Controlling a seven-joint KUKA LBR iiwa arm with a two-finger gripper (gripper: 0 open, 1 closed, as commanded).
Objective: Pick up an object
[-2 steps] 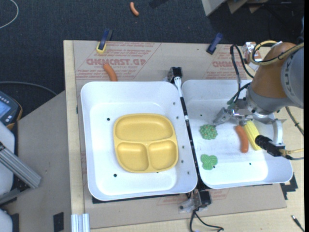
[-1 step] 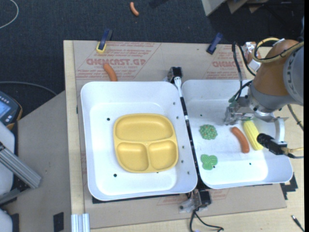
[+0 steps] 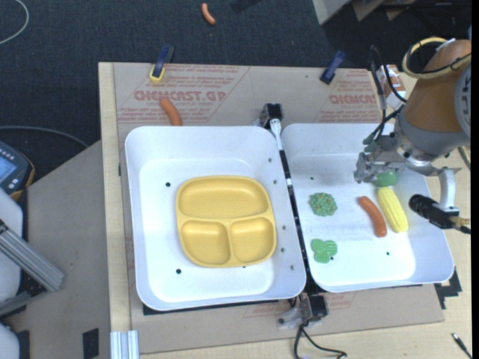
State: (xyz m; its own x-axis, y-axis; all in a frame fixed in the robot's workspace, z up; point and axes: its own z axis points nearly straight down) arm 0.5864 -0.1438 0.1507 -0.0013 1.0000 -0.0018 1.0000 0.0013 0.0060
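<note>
So my gripper (image 3: 376, 169) is down in the right bin (image 3: 352, 271), near its back edge, right on top of a green item (image 3: 388, 178) there. Can't tell how the gripper stands from this angle. Just beside it lie a corn cob (image 3: 393, 208) and a sausage (image 3: 372, 215), with two green veggie pieces (image 3: 323, 204) nearer the divider. Left bin (image 3: 150, 200) has a yellow divided plate (image 3: 225, 221). Everything's sitting on a cardboard-covered bench (image 3: 224, 88), dark carpet (image 3: 112, 21) beyond, stray sausage (image 3: 208, 13) on it.
</note>
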